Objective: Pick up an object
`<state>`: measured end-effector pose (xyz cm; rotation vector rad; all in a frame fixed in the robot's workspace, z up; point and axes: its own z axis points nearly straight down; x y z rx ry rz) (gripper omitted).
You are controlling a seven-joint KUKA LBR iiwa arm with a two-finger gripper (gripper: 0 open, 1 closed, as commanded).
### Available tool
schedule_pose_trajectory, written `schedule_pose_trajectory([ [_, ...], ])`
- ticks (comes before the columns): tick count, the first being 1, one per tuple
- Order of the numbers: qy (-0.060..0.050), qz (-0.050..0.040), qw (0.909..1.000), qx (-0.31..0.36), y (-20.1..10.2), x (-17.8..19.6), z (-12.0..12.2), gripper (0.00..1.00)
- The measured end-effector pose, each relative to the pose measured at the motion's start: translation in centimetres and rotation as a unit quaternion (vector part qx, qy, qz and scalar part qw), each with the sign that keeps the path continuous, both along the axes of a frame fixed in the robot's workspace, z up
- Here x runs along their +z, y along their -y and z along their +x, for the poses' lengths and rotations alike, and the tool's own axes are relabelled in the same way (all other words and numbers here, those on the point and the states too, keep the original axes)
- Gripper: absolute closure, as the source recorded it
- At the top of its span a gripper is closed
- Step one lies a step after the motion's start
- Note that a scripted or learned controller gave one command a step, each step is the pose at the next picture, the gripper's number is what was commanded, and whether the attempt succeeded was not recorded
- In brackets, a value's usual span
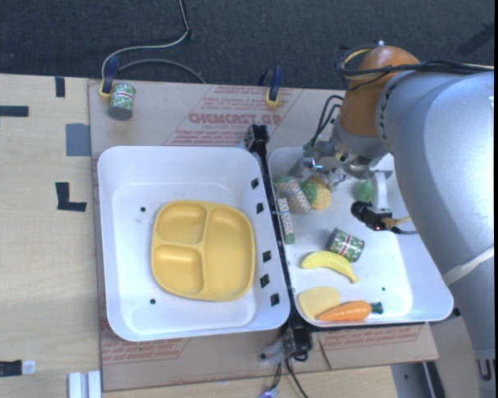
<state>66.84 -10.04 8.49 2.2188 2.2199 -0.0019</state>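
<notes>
The right bin (415, 293) holds several toy foods. A corn cob (294, 194) and a yellow-green piece (319, 196) lie at its far left. A green can (346, 245) lies on its side mid-bin, with a banana (329, 264) just in front of it. A carrot (346, 311) and a pale yellow slice (314, 298) rest at the near edge. My gripper (322, 171) hangs low over the far end of this bin, right above the corn cob and the yellow-green piece. A small green item (364, 191) lies beside it.
The left bin (120, 181) carries a yellow divided plate (203, 249). A small can (121, 99) stands on the cardboard at the back left. Clamps (273, 98) and a cable run along the back edge. The grey arm (448, 164) covers the right bin's right side.
</notes>
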Motion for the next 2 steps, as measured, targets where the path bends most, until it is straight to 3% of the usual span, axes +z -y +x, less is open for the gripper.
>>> schedule_pose_trajectory([
  [1, 0.005, -0.0015, 1.0000, 0.001, 0.0, 1.5, 0.3, 1.00],
  [2, -0.001, 0.0017, 1.0000, 0.001, -5.5, 10.0, -4.1, 1.00],
])
